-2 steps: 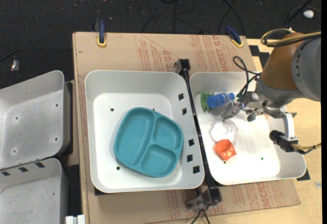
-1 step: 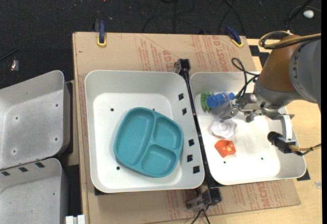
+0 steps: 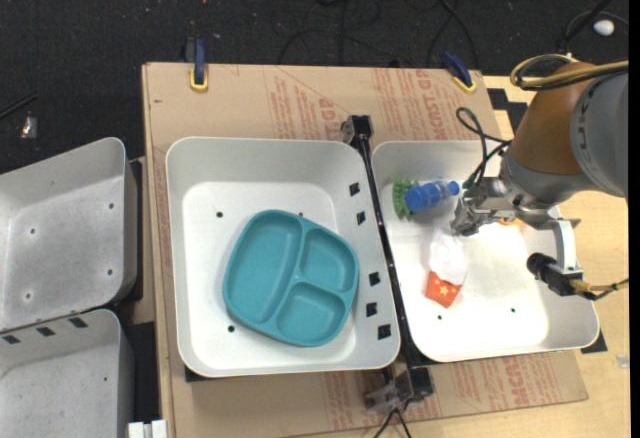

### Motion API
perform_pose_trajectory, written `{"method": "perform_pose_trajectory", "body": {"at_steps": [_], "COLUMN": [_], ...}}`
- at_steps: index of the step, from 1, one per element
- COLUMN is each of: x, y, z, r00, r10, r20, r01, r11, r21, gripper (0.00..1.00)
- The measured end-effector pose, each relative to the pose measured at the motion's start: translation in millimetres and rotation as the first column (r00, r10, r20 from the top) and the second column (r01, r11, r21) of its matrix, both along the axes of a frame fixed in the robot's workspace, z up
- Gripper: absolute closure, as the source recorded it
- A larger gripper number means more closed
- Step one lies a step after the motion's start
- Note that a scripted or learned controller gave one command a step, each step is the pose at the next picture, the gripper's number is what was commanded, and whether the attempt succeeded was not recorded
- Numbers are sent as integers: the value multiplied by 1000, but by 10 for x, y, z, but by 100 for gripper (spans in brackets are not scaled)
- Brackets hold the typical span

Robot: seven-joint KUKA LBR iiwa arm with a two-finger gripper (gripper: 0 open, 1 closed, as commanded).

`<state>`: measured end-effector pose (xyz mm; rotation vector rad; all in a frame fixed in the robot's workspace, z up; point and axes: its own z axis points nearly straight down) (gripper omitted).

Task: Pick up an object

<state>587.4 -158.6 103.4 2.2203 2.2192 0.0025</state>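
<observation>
Over the right-hand bin, I have the gripper lowered near the bin's upper middle, its metal tip hovering just above a white packet. Whether anything is clamped there I cannot tell from this angle; the wrist hides the tip, and nothing shows plainly held.

Just beside the tip, toward the bin's far-left corner, lies a blue bottle on its side, touching a green toy with ridged edges. Below the packet, and touching its lower end, sits a small red piece with a yellow mark. These four are the candidates for the pick, and I judge the packet or the bottle the likeliest target, since both lie closest to the tip.

Behind the gripper, the arm reaches in from the right, its orange band above the wrist, a cable looping off it.

Across the divider, the left-hand bin carries a teal divided plate, lying flat and well apart from the action.

Both bins rest on a cardboard-covered bench, held at its far edge by clamps. I read the pick as not yet made.
</observation>
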Motion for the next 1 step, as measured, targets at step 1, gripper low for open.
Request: {"method": "perform_pose_trajectory", "body": {"at_steps": [1], "x": [89], "y": [39], "z": [603], "r00": [1000], "r10": [3], "r20": [4], "r01": [-3], "r11": [1000], "r21": [-1], "gripper": [100]}}
